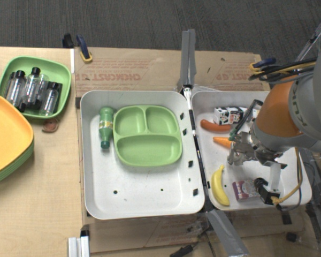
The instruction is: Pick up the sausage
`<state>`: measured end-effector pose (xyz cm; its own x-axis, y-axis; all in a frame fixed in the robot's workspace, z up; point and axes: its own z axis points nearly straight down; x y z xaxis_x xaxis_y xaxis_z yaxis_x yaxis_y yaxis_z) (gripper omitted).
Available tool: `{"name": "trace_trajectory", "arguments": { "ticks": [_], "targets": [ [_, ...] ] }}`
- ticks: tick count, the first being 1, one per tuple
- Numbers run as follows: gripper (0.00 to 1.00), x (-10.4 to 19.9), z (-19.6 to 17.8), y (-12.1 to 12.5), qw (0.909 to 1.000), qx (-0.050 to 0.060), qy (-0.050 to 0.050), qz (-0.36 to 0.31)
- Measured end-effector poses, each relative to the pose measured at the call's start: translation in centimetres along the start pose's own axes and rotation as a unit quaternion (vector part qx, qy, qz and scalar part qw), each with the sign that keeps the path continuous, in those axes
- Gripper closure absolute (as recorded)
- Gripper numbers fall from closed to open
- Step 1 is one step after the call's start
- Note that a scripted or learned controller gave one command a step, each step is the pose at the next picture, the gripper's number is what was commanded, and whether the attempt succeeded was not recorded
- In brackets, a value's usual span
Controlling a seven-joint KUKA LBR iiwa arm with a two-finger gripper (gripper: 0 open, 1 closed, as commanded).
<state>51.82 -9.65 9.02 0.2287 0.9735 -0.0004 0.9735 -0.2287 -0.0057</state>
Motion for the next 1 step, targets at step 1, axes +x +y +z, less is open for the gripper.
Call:
{"name": "trace_trajectory", "arguments": {
  "ticks": [1],
  "targets": [
    [1.00,-2.62,-0.11,2.46,0.9977,-0.002,-0.001,-0.067]
  ]
}}
